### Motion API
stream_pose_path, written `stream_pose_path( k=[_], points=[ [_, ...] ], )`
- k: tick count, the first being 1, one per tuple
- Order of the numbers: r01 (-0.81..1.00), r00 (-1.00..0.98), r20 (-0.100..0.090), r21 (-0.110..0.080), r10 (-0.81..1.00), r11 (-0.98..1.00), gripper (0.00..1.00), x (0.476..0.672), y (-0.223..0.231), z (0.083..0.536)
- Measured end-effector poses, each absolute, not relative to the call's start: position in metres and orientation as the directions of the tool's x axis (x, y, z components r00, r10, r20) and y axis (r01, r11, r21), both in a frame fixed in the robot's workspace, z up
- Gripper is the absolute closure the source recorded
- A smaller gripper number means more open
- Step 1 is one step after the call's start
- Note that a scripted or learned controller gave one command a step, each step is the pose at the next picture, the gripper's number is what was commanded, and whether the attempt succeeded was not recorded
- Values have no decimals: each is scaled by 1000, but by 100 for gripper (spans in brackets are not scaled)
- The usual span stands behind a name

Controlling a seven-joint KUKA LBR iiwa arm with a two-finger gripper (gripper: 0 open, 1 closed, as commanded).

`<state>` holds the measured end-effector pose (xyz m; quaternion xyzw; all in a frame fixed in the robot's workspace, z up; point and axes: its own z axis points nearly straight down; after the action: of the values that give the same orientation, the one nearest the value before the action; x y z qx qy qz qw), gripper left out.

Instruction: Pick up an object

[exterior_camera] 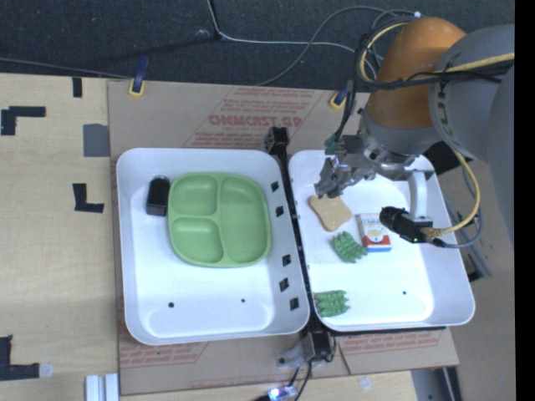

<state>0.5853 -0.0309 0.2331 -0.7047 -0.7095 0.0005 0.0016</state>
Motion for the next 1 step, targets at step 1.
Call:
stream_pose_path(
  k=[1],
  points=[
    [1000, -7, 1, -3, 1000, 7, 100, 572, 28, 234]
  ],
)
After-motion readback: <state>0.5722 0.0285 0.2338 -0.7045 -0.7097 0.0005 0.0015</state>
